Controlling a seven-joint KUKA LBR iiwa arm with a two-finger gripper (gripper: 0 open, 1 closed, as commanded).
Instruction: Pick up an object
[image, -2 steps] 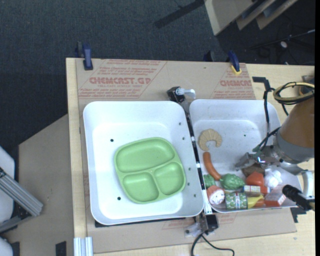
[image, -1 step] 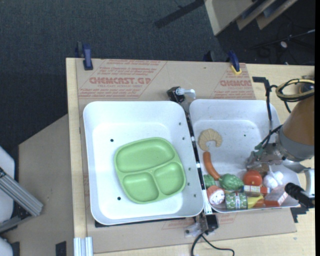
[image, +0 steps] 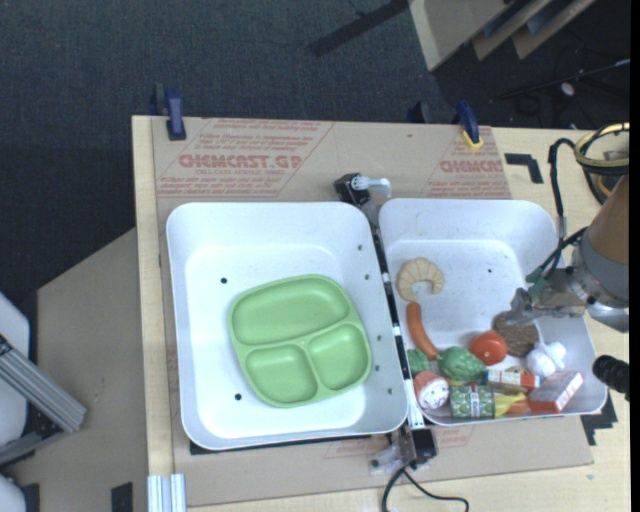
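Reaching in from the right, the gripper (image: 527, 303) hangs low over the right part of the right bin (image: 470, 215); we cannot tell whether it is open or closed, or whether it holds anything.

Going left to right, we see the left bin (image: 200, 250) first. It holds a green divided plate (image: 298, 340) with three compartments, lying near the middle.

Just beside it, the right bin holds a heap of toy food. A pale croissant (image: 421, 277) lies near the bin's left side, with an orange-red sausage (image: 421, 330) below it. Further along the near edge we see a green vegetable (image: 460, 364), a red tomato (image: 488, 348), a white egg (image: 547, 357) and small packets (image: 505, 385). The tomato lies just below the gripper.

Both bins rest on a cardboard sheet (image: 240, 160) on the bench.
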